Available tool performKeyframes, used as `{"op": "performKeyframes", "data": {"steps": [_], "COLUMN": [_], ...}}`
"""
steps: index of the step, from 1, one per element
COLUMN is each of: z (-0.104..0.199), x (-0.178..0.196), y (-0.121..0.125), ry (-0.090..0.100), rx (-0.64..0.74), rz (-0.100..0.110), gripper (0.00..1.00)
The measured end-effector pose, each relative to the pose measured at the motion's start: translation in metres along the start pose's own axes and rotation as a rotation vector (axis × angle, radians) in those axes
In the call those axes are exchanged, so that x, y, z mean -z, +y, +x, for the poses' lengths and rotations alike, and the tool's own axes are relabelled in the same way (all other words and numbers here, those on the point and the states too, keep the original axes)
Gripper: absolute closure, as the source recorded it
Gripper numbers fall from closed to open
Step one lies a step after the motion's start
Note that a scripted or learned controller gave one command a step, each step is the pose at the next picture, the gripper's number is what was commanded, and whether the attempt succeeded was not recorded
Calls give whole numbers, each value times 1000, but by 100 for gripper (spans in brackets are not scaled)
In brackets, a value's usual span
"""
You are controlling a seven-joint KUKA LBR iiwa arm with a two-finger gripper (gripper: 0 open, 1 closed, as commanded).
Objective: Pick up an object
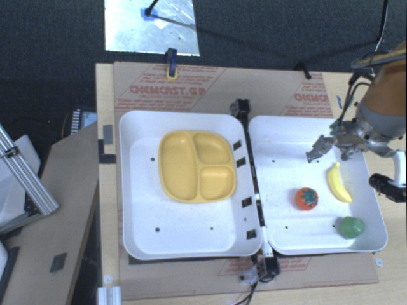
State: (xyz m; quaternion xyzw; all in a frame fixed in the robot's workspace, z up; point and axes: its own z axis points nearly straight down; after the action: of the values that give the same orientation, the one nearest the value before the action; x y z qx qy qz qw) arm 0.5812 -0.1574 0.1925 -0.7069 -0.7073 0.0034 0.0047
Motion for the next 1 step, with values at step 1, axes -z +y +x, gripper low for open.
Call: {"op": "performKeyframes", "data": {"steps": [1], "z": [0], "x": [8], "y": [3], "ry": [-2], "rx": [3], "rz": [-13], "gripper": [0]}}
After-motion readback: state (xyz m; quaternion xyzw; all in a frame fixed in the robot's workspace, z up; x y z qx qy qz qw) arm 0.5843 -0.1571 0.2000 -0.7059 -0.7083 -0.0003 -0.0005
